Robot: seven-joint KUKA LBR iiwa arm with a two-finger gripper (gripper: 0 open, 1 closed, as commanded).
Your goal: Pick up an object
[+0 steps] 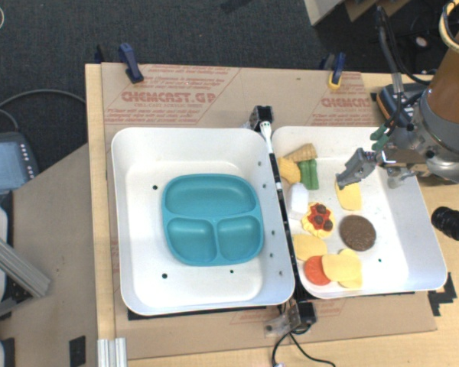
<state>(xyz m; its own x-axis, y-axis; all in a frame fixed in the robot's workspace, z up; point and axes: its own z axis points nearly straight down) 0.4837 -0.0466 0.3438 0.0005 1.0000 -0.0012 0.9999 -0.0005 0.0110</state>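
The right bin [413,235] holds several toy foods. Among them are a yellow slice [351,198], a brown round cookie [357,232], a small pizza piece with red toppings [319,218], a green pod [310,174], a white piece [299,198], a red tomato slice [315,270] and yellow chips [343,267]. My gripper [349,177] reaches in from the right and hangs over the bin's upper middle, just above the yellow slice. Nothing is visibly held in it.
The left bin [138,205] holds a teal divided plate [212,218]. A black clip [261,117] sits on the rim between the bins. More yellow and tan pieces [291,167] lie along the right bin's left wall. Clamps hold the board's far edge.
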